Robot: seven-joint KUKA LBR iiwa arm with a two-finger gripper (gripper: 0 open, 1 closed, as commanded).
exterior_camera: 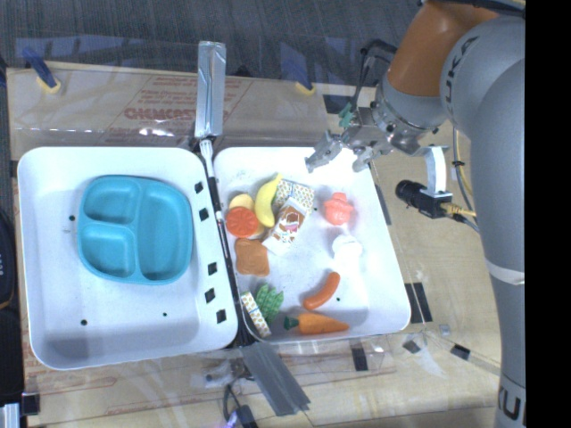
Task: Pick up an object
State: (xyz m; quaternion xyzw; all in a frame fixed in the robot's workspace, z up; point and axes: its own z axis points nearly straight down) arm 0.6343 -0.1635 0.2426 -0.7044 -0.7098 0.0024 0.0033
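Hovering claw (341,152): metal fingers spread apart with nothing between them, hanging over the far edge of the right bin, above and well apart from the toys.
Arm (473,69): smooth grey casing with a glossy orange band, reaching in from the right.
Right bin (388,275): shallow white plastic with rounded corners, holding a scatter of toy food.
Banana (266,201): curved, smooth yellow plastic, near the far left of the pile, touching the carton.
Carton (287,224): small boxy pack with printed sides, lying tilted in the middle of the bin.
Tomato (242,222): round, red-orange, glossy, just beside the divider between the bins.
Bread slice (252,257): squarish, matte brown, just in front of the tomato.
Pink piece (337,209): lumpy, rounded, salmon-coloured, on the right side and nearest below the claw.
White piece (347,247): small, pale, roundish, hard to make out against the bin floor.
Sausage (321,291): short reddish cylinder with rounded ends, lying at a slant.
Carrot (319,325): long orange cone with a green tip, along the near wall.
Green piece (268,300): bumpy, leafy-looking, beside a small striped packet.
Left bin (53,328): same white plastic.
Plate (136,228): turquoise, smooth, rounded-square, divided into three compartments, lying flat in the left bin.
Counter (446,266): pale wood-toned surface under clear sheeting.
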